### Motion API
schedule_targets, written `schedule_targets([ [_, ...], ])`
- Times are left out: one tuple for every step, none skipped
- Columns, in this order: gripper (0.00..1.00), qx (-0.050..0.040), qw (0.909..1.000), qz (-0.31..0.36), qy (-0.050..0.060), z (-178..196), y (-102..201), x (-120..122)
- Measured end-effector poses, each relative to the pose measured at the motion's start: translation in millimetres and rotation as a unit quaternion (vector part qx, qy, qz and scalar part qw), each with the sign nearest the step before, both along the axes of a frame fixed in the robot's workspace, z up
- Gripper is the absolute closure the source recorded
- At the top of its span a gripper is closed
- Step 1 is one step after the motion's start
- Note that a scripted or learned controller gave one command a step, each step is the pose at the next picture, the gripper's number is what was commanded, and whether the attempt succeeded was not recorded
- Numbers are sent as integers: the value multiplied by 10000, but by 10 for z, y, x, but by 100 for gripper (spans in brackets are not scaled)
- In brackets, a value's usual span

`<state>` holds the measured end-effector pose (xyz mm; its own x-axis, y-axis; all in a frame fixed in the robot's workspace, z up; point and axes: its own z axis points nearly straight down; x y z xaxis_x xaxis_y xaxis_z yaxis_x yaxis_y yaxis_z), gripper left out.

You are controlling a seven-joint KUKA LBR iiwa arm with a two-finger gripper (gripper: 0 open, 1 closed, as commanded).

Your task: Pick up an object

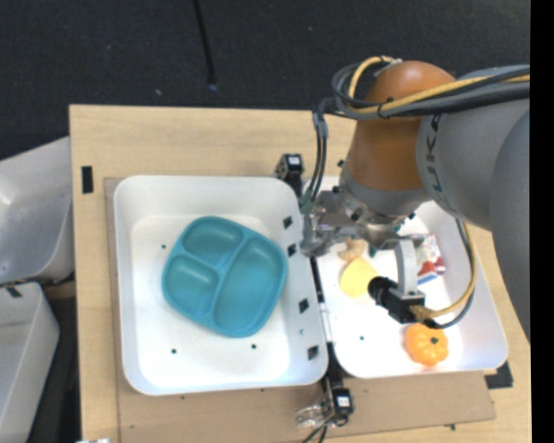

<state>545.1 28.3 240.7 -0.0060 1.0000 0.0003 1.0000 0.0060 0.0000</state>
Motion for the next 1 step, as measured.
schedule_targets([
  [100,4,10000,2,4,-51,439,-164],
])
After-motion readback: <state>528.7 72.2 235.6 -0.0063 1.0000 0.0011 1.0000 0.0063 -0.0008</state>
